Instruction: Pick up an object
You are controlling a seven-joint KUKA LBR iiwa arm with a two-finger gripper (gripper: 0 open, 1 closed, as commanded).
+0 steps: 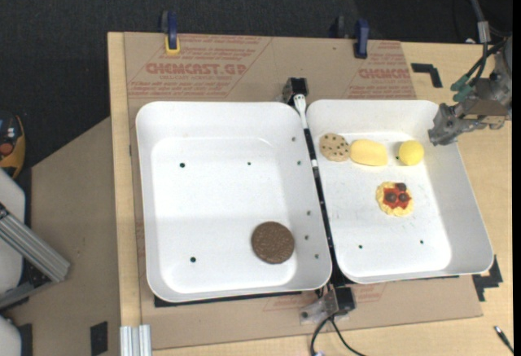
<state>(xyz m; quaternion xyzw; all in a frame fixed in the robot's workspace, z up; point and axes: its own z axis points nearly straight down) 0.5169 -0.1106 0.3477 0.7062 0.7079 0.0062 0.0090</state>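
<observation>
White plastic, two shallow bins side by side on a cardboard-covered tabletop point(244, 61).

Left bin point(163, 183): one brown round cookie point(273, 242), lying flat near the bin's front right corner, well apart from every wall.

Right bin point(456, 216): four items, all in the rear half.
- Chocolate-chip cookie point(334, 147), just beside the bin's left wall.
- Yellow oblong piece, likely toy food point(369, 152), touching or nearly touching that cookie.
- Small yellow ball-like piece, perhaps a lemon point(411, 152), near the rear right corner.
- Small tart-like piece with red topping point(396, 199), alone toward the bin's middle.

Tool point(444, 128): at the rear right corner of the right bin, over its rim, nothing seen in it. Whether it is spread or pressed together we cannot tell; the tip is too small and dim.

Step in hand, as we judge it: approach and selection, no grasp yet.

Handling notes: we would take the yellow ball-like piece, nearest the tool and clear on its sides. We would come down straight over its centre and close slowly, as round things may roll out. We would avoid the cookie and oblong pair, since crowding invites a double or a miss. The flat cookies would give little to grip.
</observation>
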